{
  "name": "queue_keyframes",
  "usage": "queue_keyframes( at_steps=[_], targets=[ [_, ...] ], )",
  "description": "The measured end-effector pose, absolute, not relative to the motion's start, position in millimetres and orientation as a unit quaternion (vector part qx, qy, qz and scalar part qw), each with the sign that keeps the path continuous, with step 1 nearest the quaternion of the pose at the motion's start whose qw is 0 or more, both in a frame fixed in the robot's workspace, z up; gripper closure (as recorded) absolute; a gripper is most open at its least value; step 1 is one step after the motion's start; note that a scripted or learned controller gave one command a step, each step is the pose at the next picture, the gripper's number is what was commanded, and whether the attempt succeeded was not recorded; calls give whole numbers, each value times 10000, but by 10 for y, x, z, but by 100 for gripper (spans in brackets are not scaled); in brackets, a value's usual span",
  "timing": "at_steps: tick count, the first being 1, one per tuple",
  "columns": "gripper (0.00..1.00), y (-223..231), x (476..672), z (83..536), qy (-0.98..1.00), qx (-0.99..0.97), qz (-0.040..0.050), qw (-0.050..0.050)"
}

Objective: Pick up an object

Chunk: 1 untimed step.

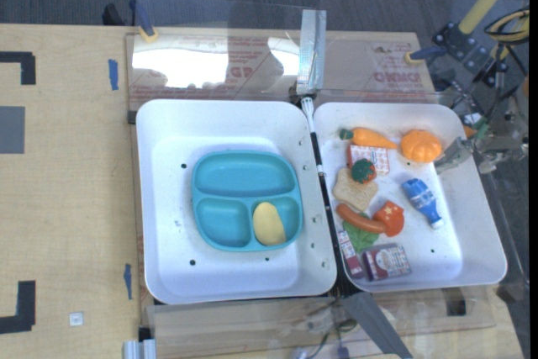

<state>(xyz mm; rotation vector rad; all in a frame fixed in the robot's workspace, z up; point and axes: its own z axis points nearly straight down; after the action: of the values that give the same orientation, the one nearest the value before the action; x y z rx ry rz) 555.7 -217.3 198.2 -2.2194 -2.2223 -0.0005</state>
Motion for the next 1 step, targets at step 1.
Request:
queue_keyframes(
  at_steps=[1],
  targets=[
    [0,-2038,5708,977,-7133,-7009,-36,-11]
  ],
)
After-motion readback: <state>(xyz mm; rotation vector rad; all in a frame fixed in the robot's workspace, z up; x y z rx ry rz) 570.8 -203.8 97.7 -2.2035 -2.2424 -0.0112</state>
